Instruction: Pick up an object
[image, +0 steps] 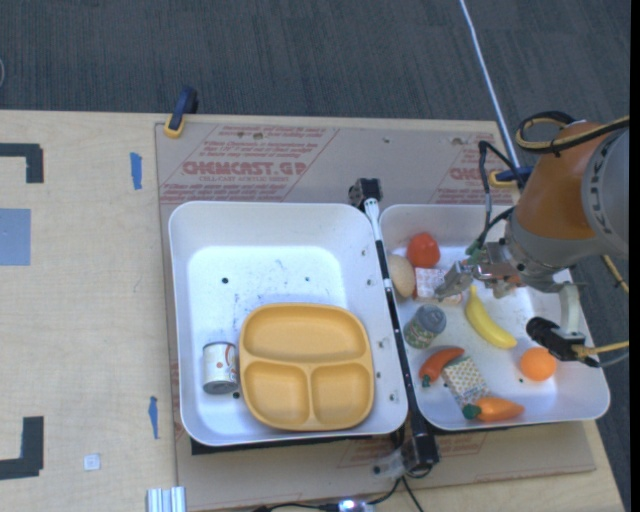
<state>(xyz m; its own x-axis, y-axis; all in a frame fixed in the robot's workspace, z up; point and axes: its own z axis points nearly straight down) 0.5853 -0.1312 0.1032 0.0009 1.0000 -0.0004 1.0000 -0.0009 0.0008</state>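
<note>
I have the gripper (462, 280) low in the right bin (590, 405), near its middle, with the grey arm (560, 215) and its orange band reaching in from the right. The metal fingers point left and sit over a small pale packet (428, 284) with some reddish print on it. I cannot tell whether the fingers are open or closed, or whether they touch the packet; the tips blur into it.

The packet lies just below a red tomato (423, 249) and just right of a beige egg-shaped piece (402, 276) that rests against the bin's left wall. Below it stands a small grey-green can (428, 325), label unreadable. A yellow banana (489, 322) lies on a slant just below the gripper. Further toward the front I see a red chilli pepper (440, 362), a speckled tan block (465, 380), an orange carrot (493, 408) with a green top, and an orange fruit (538, 365) at the right. A black piece of the arm's cabling crosses just above that fruit, and the arm's body covers the bin's back right corner.

The left bin (190, 300) bears a yellow three-compartment plate (307, 363) at its front and a small white can (219, 366) lying just left of it, touching or nearly touching its rim.
</note>
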